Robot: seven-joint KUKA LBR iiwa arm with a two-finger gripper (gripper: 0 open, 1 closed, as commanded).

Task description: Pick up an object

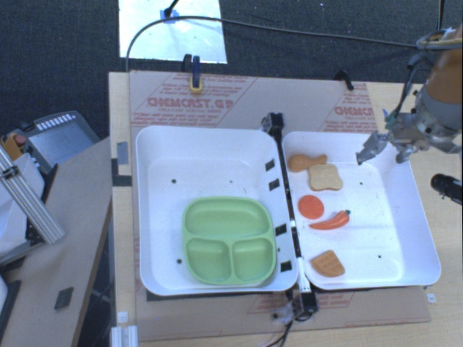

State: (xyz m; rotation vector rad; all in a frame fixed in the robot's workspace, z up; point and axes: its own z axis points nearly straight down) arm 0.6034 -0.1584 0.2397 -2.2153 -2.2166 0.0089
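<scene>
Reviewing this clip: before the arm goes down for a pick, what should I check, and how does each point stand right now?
1. Pincer carries nothing: ok, nothing sits between its fingers.
2. Pincer over the right bin: ok, near its back edge.
3. Pincer above a target: not ok, it hangs right of the bread slice, over bare bin floor.
4. Targets lie apart: mostly ok; red slice, chili pepper and front pastry are separate, but the bread slice touches the drumstick.
5. Finger opening wide enough: cannot tell.
6. Green divided plate out of the way: ok, it lies in the left bin.
</scene>
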